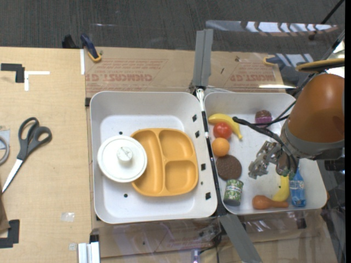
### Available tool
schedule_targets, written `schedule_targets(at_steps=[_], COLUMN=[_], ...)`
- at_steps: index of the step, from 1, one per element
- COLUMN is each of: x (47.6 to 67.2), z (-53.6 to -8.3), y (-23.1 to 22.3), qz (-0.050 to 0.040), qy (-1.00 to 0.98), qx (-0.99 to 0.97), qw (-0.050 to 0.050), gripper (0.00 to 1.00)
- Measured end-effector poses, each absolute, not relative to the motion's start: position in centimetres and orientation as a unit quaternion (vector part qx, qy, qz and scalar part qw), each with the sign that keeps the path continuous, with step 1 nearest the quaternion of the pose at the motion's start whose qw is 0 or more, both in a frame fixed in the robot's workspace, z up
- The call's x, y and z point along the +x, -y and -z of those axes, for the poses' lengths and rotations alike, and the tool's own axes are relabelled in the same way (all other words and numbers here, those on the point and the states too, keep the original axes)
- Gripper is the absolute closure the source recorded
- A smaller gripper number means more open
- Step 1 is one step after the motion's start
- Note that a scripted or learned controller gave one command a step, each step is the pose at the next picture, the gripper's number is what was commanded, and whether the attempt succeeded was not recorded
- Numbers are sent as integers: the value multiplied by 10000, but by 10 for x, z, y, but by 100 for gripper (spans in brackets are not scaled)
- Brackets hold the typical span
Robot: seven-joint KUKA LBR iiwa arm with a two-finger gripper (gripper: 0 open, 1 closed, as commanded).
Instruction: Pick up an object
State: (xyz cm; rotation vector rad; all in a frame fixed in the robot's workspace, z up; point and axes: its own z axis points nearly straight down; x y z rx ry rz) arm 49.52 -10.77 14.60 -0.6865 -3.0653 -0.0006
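the gripper (263,160) hangs low over the right bin (249,100), out in the middle of it. i cannot tell how its jaws stand, and nothing shows between them.

the nearest thing is a yellow banana (283,189), just to the right of the gripper and a bit toward the front. its long side runs front to back.

counting from the gripper: two bananas, the other banana (226,121) at the back left. one tomato (222,130), one orange (220,147), one brown cookie (228,167), one green can (233,192), one blue bottle (297,190), one purple onion (263,116), one orange squash (264,202).
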Motion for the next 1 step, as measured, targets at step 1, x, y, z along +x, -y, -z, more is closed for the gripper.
schedule_targets(at_steps=[1], x=[516], z=[-92], y=[152], qz=[0], qy=[9521], qx=[-3058], qw=[-11], gripper=[100])
